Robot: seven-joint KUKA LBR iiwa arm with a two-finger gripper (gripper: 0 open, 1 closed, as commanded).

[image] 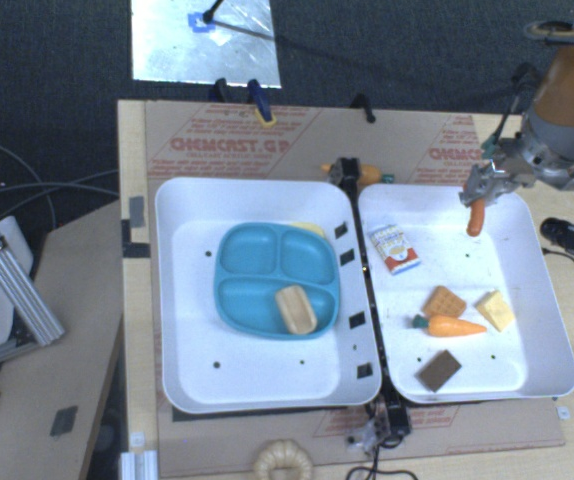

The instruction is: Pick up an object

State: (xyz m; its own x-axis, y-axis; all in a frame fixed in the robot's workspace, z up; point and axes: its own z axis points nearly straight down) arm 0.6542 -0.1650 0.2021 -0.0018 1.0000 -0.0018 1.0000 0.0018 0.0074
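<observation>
I see the gripper [480,194] over the far right corner of the right bin [537,298], pinching a small orange sausage [476,218] that hangs upright from its fingers, clear of the bin floor. Below and left of it lies a small carton [394,249]; nearer me sit a cracker [445,301], a carrot [454,326], a cheese wedge [496,310] and a brown block [439,370]. Far left, a blue plate [267,273] carries a bread piece [296,309]

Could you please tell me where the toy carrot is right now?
The carrot lies in the right bin, just below the cracker and left of the cheese wedge.
</observation>
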